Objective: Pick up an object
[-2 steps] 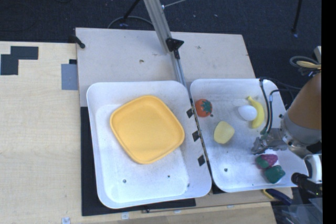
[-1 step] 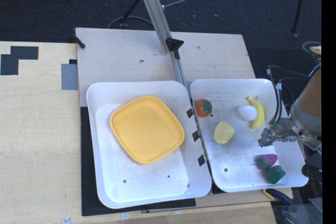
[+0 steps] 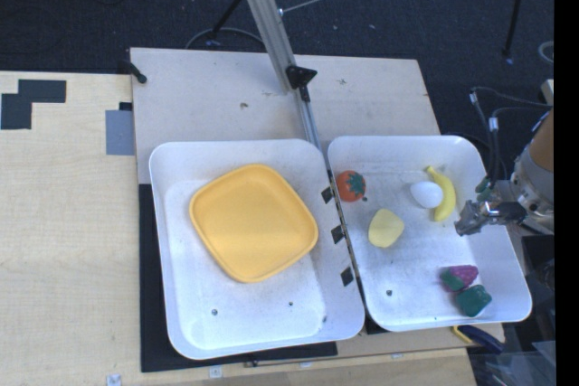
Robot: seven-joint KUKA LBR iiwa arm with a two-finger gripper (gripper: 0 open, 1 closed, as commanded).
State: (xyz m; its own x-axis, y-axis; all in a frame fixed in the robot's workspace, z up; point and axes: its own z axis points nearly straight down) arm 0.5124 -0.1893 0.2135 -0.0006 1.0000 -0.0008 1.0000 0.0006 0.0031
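The right bin (image 3: 398, 307) holds a red tomato-like ball (image 3: 351, 185), a pale yellow lump (image 3: 385, 228), a white egg (image 3: 425, 193), a yellow banana (image 3: 442, 192), a magenta piece (image 3: 460, 275) and a dark green piece (image 3: 473, 299). My gripper (image 3: 474, 219) hangs over the bin's right side, just right of the banana and above the magenta piece. Nothing shows between its fingers.
The left bin (image 3: 181, 312) carries a square yellow plate (image 3: 252, 221). A slanted aluminium bar (image 3: 268, 14) runs down to the divider between the bins. Dark clips (image 3: 336, 233) line that divider. Cables lie beyond the right bin.
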